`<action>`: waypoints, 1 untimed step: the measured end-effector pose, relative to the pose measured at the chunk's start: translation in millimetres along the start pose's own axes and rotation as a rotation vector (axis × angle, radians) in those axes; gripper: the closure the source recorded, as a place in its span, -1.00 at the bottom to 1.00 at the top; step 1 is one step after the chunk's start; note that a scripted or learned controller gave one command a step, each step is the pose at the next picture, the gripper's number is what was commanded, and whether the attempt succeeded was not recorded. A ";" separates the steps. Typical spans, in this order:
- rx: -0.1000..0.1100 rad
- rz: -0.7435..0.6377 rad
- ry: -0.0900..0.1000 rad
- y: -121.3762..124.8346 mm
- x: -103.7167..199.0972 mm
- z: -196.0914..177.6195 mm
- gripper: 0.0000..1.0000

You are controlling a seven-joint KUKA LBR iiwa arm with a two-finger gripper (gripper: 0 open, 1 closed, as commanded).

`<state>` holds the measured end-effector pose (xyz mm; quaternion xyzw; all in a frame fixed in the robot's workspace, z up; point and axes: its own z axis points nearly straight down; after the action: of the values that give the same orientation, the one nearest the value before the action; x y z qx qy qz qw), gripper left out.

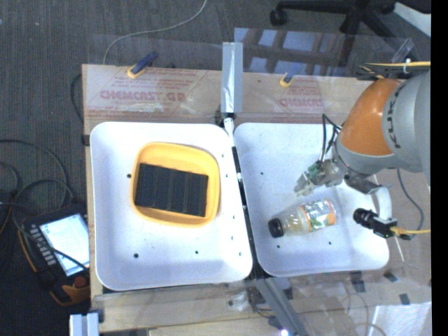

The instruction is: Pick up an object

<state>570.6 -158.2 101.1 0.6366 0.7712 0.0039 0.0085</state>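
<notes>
Landmark: the right bin point(280, 138), a shallow white tray; every place below is given against it.
Bottle: a clear plastic bottle point(309, 217) with a printed label lies on its side inside the right bin, toward the bin's near edge. Its black cap point(276, 227) points at the bin's left wall.
Hand: the hand point(315, 176) hovers over the middle of the right bin, just beyond the bottle's far side and apart from it. Nothing is seen in its grasp. I cannot tell whether it is released or clenched.
Arm: the grey arm point(409, 128) with its orange band reaches in over the right bin's right wall.
Left bin: the left bin point(112, 250) sits just beside the right bin's left wall.
Yellow dish: a yellow dish point(150, 156) rests in the left bin, well apart from the right bin, and carries a black ribbed slab point(172, 190).
Bench: the bench point(140, 93) shows as a pale board beyond the right bin's far wall.
Likely step: the hand appears to be lining up on the bottle, the one thing in the right bin.
Risk, rolling: a round bottle lying flat could roll toward the near wall if touched off-centre.
Risk, slipping: smooth plastic and the tapering neck may squirt out of a closing grip.
Risk, missing: the hand sits off to the bottle's far side, so a straight descent could meet the bin floor instead.
</notes>
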 end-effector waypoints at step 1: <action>0.000 0.000 0.000 -0.1 0.0 0.0 -1.00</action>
<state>570.5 -158.2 101.1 0.6366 0.7711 0.0039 0.0084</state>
